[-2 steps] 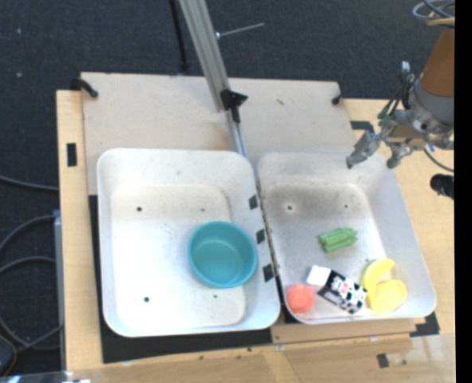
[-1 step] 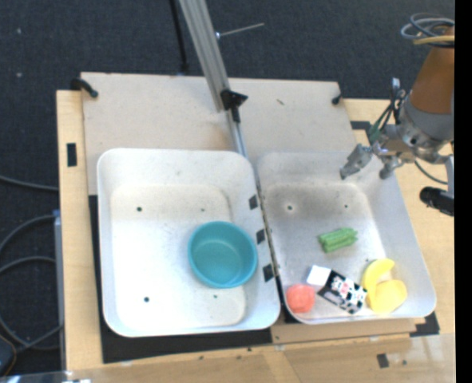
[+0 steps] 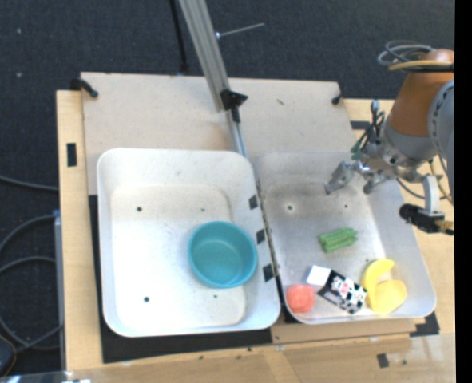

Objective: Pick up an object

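Camera view: no pick made yet, claw (image 3: 353, 179) poised over the right bin (image 3: 299, 174).

Fingers spread apart with nothing between them, above the bin's bare far end. All candidates lying loose at the near end: green block (image 3: 337, 238) closest to the claw but apart from it, then yellow cup (image 3: 384, 286), red ball (image 3: 300, 297) and black-and-white box (image 3: 341, 290) bunched at the front wall. Blue bowl (image 3: 222, 253) resting in the left bin (image 3: 140, 190). Whole task judged still ahead: choosing, descending, closing, lifting.

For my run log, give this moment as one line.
end effector: above right bin, nothing held | green block: in right bin | blue bowl: in left bin
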`<state>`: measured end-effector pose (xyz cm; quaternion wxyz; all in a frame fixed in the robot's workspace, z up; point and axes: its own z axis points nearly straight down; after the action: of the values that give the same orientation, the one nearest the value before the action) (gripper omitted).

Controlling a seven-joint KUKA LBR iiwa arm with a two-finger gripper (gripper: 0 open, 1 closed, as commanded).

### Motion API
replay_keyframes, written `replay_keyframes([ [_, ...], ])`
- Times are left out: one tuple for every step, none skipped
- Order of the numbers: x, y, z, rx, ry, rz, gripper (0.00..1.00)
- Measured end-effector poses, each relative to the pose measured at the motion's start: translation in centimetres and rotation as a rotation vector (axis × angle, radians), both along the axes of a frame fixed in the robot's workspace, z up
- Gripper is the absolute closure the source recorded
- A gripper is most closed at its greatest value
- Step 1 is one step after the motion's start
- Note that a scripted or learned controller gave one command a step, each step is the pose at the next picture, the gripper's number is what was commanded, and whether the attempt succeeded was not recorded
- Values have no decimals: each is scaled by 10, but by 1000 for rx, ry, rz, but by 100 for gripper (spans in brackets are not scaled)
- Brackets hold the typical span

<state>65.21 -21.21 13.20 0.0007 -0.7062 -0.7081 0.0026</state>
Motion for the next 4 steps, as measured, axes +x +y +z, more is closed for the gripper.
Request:
replay_keyframes([
  [2,-1,16,-3,-9,2,100],
  [4,7,77,2,-13,2,100],
  [5,6,132,2,-13,2,100],
  [6,59,139,4,-7,5,100],
])
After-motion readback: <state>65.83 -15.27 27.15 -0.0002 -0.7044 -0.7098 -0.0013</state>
